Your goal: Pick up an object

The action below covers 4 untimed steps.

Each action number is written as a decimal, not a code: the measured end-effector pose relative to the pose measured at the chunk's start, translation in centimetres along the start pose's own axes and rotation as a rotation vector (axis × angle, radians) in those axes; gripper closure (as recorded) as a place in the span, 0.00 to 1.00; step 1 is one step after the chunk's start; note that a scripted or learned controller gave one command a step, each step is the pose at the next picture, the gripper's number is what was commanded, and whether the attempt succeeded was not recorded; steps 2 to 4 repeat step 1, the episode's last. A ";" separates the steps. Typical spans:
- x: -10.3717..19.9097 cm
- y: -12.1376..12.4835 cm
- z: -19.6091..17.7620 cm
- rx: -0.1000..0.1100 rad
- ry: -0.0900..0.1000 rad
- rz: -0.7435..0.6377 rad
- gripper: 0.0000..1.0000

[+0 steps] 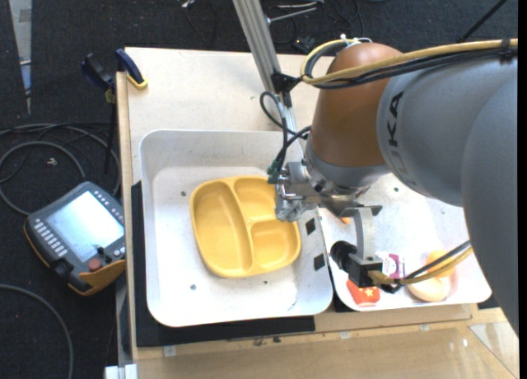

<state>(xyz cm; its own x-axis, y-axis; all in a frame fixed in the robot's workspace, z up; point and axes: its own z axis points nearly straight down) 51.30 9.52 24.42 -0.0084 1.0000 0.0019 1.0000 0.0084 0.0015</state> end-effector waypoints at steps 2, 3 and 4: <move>-0.4 0.0 0.1 0.002 -0.003 0.006 0.00; -0.4 0.0 0.1 0.002 -0.003 0.006 0.00; -0.4 0.0 0.1 0.002 -0.003 0.006 0.00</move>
